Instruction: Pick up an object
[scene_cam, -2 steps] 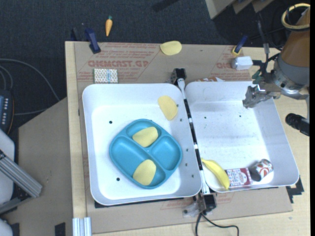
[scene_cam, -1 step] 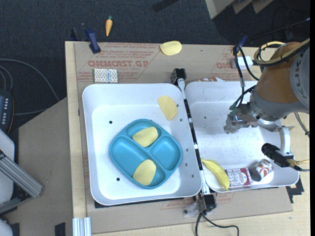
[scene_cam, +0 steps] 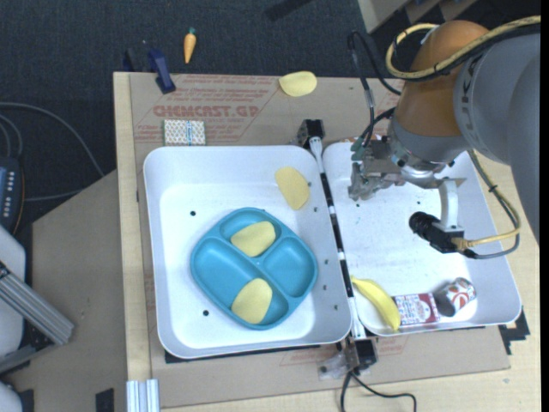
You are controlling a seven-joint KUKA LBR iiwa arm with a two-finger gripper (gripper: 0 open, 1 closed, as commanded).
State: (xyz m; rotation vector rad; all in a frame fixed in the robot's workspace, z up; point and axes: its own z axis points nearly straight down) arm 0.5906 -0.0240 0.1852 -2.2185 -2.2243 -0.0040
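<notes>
Nearest the camera, a banana (scene_cam: 377,302), a flat printed packet (scene_cam: 413,308) and a small can (scene_cam: 455,296) crowd the right bin's front wall (scene_cam: 446,324), so a grasp there has little side clearance. Upper right-bin floor is bare, and the hand (scene_cam: 367,176) hangs above it near the divider (scene_cam: 330,221); its state cannot be told. A blue sectioned tray (scene_cam: 292,269) holding two yellow pieces occupies the left bin (scene_cam: 167,230), with more open floor.

Bench (scene_cam: 214,101) — two bins (scene_cam: 171,187), yellow chip (scene_cam: 298,83).
</notes>
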